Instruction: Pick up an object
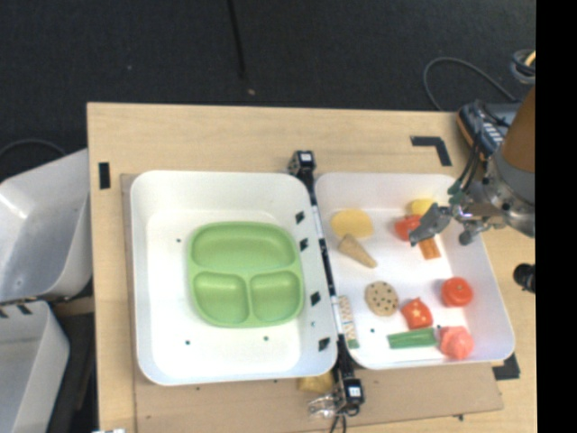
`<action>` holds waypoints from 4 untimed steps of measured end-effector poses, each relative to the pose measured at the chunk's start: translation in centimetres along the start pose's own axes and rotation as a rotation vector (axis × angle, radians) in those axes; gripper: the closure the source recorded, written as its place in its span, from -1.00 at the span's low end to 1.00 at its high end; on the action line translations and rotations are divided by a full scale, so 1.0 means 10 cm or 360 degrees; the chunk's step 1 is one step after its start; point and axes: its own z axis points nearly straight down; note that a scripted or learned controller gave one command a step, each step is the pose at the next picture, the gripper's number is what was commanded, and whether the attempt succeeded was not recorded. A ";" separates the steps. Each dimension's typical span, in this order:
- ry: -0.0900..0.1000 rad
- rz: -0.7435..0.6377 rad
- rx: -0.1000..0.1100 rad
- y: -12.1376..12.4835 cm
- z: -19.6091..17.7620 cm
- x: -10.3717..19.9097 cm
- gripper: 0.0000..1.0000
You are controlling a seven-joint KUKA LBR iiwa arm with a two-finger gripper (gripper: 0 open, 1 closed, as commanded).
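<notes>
1. The task looks not finished. The two-finger gripper (448, 226) hangs low over the upper right part of the right white bin (388, 195), and no object is lifted out of this bin.

2. The fingers are spread apart. One dark finger points to the left, near the small red round piece (403, 228); the other finger is more to the right. I see nothing held between them.

3. The nearest things to the gripper are three. The red round piece is just beside the left finger, maybe touching it; I cannot tell for sure. The small yellow piece (417, 207) lies just above it in the frame. The orange block (432, 247) lies just under the gripper, between the two fingers or a little below them.

4. Other objects lie farther to the lower part of the same bin: a yellow lumpy piece (352, 222), a tan cone-shaped wedge (357, 253), a brown cookie with dark dots (381, 298), a red tomato-like piece (457, 291), a red cube-like piece (416, 313), a green stick (411, 338) and a pink piece (457, 342).

5. The left white bin (153, 242) holds a green divided plate (244, 271), well apart from the gripper.

6. In my judgement, what is left is to close on one piece, probably the orange block or the red round piece, and lift it.
</notes>
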 end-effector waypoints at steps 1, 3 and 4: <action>0.0009 -0.0013 0.0008 -0.47 0.30 1.00 -1.00; 0.0001 -0.0007 -0.0016 -0.44 -0.74 1.20 1.00; -0.0001 0.0011 0.0013 -0.48 0.25 0.51 1.00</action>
